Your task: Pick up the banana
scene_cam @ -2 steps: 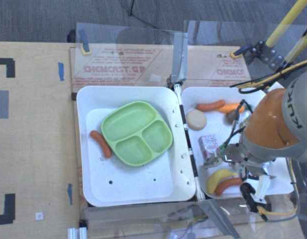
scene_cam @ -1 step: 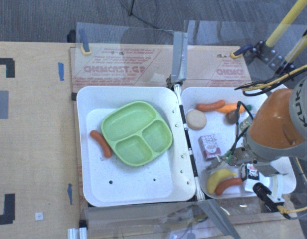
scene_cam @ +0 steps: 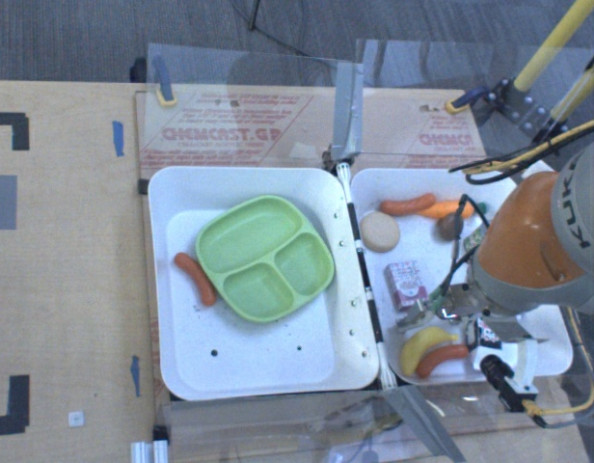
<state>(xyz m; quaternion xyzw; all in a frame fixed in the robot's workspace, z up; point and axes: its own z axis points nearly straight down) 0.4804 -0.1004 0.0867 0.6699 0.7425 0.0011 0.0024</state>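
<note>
At five o'clock in the right bin (scene_cam: 557,350), my gripper (scene_cam: 468,324) hovers beside the banana (scene_cam: 420,343); a sausage (scene_cam: 442,359) touching its front could get snagged instead.

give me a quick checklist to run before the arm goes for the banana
1. Banana located, near front of right bin: ok.
2. Banana free of neighbours: not ok, a red sausage lies against it.
3. Gripper near banana: ok, just right of it.
4. Banana between the fingers: cannot tell.
5. Pink carton out of the way: ok, apart from the banana.
</note>
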